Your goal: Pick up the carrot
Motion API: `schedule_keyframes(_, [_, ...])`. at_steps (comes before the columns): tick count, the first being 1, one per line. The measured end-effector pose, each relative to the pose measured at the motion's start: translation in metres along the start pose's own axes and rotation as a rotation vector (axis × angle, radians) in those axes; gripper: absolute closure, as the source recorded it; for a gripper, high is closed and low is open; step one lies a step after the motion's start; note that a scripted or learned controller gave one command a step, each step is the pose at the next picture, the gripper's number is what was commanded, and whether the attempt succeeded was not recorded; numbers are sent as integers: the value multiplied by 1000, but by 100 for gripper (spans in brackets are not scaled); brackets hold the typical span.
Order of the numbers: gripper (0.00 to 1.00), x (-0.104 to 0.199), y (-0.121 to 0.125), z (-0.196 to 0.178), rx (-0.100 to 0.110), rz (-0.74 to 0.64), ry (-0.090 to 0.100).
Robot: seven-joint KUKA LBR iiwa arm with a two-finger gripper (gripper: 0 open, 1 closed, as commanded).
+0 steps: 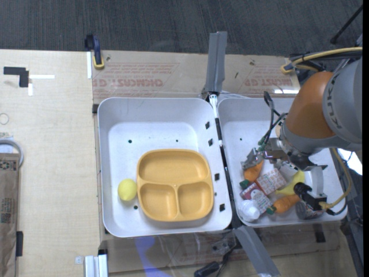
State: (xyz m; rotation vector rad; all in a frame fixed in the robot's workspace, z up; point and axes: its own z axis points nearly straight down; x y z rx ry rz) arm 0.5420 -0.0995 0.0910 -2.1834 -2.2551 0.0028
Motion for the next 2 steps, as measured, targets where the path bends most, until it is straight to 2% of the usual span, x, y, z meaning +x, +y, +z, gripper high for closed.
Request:
schedule_keyframes(1, [100, -1, 0, -9, 0, 3, 0])
schedule_keyframes(2, [100, -20, 27, -158, -2, -71, -3])
